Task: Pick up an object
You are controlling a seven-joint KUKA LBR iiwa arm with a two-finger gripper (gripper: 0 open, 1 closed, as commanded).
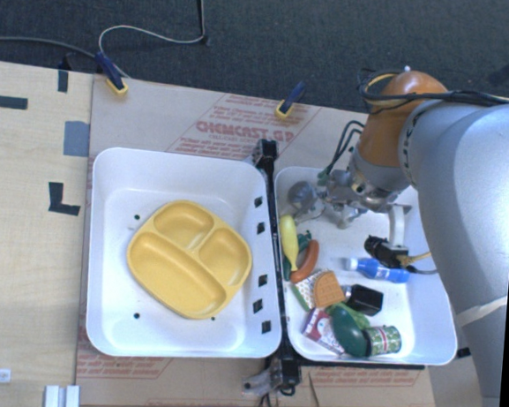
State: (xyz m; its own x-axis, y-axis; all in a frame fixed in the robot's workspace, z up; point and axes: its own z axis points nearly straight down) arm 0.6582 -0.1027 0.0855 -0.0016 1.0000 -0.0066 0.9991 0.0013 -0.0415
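One cardboard sheet (234, 133), red "CHEMCAST" print

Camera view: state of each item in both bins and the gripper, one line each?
Yellow divided plate: flat, upright, in left bin.
Banana: lying against right bin's left wall.
Blue marker: lying flat.
Can: on its side.
Green vegetable: lying beside the can.
Gripper: low over right bin's far end, fingers unclear.
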